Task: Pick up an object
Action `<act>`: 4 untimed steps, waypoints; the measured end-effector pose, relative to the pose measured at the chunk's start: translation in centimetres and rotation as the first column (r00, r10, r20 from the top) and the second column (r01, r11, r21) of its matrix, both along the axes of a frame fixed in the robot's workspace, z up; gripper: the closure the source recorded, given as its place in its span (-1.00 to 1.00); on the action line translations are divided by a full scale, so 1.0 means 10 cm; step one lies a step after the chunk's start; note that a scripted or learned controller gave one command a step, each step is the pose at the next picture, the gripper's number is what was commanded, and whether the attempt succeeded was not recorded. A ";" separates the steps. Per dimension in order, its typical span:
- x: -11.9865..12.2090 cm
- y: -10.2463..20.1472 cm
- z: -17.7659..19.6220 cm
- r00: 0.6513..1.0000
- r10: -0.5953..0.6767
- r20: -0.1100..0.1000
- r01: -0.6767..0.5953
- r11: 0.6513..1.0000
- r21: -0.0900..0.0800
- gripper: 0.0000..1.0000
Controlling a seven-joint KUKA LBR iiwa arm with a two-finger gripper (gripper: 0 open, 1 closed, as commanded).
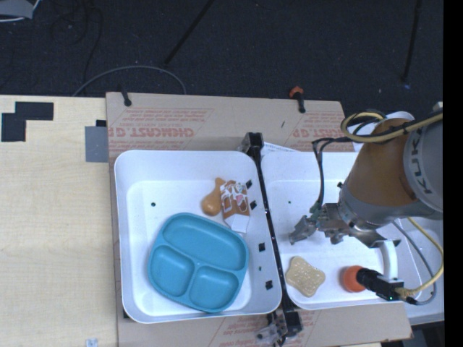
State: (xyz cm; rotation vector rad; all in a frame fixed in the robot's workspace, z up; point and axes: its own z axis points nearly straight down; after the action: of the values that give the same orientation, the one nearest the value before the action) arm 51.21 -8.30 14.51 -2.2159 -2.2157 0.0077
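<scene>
Two shallow white bins are set side by side on the worktop (51, 215), over a cardboard sheet (217, 121). In the left bin (126, 186), a blue divided tray (197, 262) is located toward the near side, and an orange-and-brown gingerbread-like toy (227, 198) is placed just beyond it, near the central divider. In the right bin (289, 166), a tan cracker-shaped piece (304, 275) is positioned at the near left, and a small orange-red object (352, 278) lies to its right, apart from it. The gripper (304, 230) is positioned above the right bin floor, beyond the cracker piece. Nothing is seen between the fingers; their spacing cannot be told.
</scene>
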 end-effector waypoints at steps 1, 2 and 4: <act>-0.02 0.01 -0.54 1.000 0.000 0.000 0.000 1.000 0.000 -1.00; -0.01 -0.01 -0.41 1.000 -0.007 0.002 0.007 1.000 0.000 1.00; 0.15 0.01 0.78 1.000 0.001 0.013 -0.001 1.000 -0.002 1.00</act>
State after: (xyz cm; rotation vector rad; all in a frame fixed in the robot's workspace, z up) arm 52.75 -8.17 22.29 -2.2224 -2.2241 -0.0037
